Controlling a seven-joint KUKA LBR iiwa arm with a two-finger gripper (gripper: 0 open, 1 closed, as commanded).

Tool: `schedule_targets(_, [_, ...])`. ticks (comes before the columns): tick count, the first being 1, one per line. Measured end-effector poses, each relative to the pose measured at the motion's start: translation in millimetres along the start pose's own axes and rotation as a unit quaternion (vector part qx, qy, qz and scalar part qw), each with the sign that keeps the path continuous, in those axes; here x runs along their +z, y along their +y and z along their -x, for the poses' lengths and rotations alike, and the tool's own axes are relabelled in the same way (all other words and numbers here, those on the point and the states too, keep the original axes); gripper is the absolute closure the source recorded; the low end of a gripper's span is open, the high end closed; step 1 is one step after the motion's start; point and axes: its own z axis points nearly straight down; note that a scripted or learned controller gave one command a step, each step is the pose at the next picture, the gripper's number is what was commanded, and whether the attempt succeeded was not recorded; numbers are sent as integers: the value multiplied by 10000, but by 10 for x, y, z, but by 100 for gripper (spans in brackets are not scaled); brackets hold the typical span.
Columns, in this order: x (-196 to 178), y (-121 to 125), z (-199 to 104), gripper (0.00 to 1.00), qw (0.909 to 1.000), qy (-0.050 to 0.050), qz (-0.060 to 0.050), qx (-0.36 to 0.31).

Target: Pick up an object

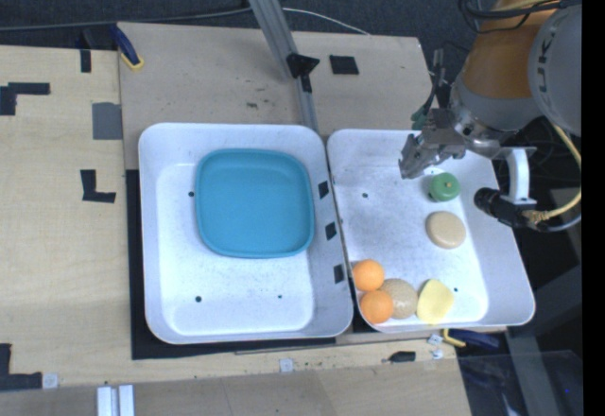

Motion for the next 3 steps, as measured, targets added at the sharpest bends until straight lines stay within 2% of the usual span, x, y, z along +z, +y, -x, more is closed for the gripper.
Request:
schedule_targets(2, [-130, -339, -951, 100, 10000, 0, -3, -2])
schedule_targets(3, [-86, -410, -1407, 100, 10000, -2, -9, -2])
